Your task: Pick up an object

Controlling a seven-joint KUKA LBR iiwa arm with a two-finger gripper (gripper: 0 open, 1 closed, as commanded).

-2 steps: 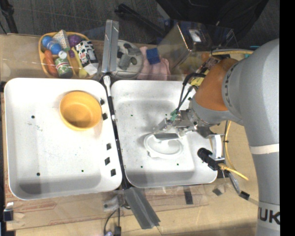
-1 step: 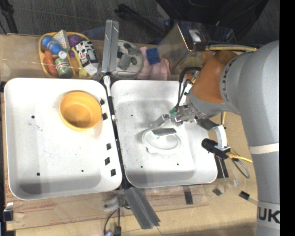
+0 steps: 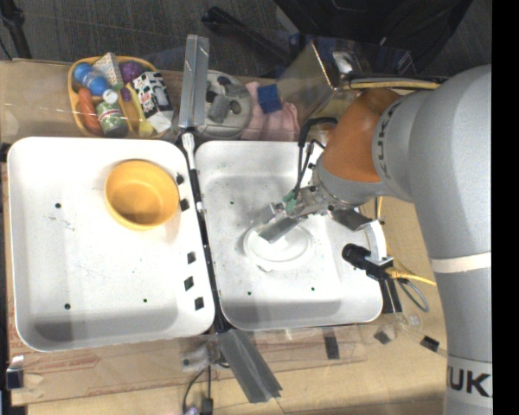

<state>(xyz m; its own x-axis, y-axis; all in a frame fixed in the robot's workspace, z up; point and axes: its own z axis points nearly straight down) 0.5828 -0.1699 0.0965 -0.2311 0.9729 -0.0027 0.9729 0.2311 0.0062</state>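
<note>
A yellow basket (image 3: pixel 93 102) crammed with small colourful toys sat at the upper left of the frame, just behind the left white bin (image 3: pixel 35 258). To its right, past an upright grey divider (image 3: pixel 193 80), lay a grey bowl (image 3: pixel 225 106), a blue block (image 3: pixel 269 98) and a pink cloth (image 3: pixel 272 124).

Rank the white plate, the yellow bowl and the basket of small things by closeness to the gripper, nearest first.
1. White plate, right bin, directly under the gripper.
2. Yellow bowl, left bin.
3. Basket, beyond the left bin's far edge.
</note>
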